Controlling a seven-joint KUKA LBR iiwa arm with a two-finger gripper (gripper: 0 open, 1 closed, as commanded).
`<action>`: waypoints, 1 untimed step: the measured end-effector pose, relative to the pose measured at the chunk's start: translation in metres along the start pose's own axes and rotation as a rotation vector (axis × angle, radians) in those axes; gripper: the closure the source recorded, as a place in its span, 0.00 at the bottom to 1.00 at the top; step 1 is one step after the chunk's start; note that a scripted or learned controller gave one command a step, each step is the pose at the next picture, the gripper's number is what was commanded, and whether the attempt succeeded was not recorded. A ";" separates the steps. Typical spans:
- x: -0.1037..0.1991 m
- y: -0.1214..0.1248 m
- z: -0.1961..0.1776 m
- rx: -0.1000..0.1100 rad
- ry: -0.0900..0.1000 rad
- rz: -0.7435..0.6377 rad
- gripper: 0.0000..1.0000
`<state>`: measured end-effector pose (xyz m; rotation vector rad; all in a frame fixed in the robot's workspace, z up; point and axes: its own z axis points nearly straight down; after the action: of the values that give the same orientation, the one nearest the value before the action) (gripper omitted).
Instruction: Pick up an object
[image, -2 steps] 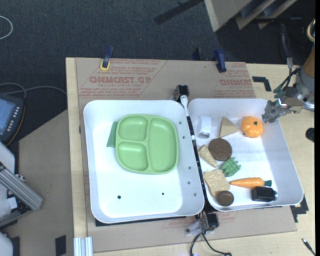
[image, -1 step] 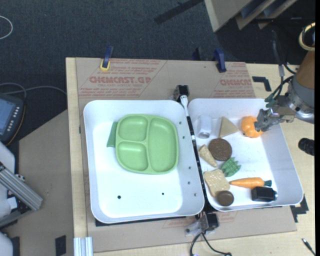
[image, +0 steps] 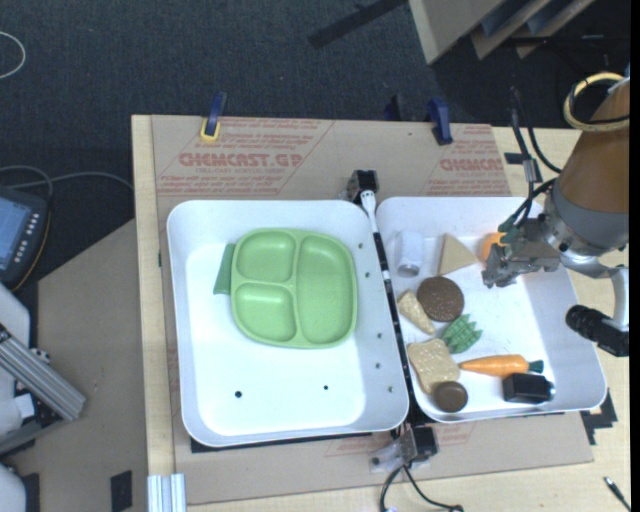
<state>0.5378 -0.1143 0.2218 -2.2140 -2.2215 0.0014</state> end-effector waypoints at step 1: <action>0.038 -0.042 -0.010 -0.001 0.000 0.001 1.00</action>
<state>0.4956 -0.0768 0.2318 -2.2152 -2.2214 0.0013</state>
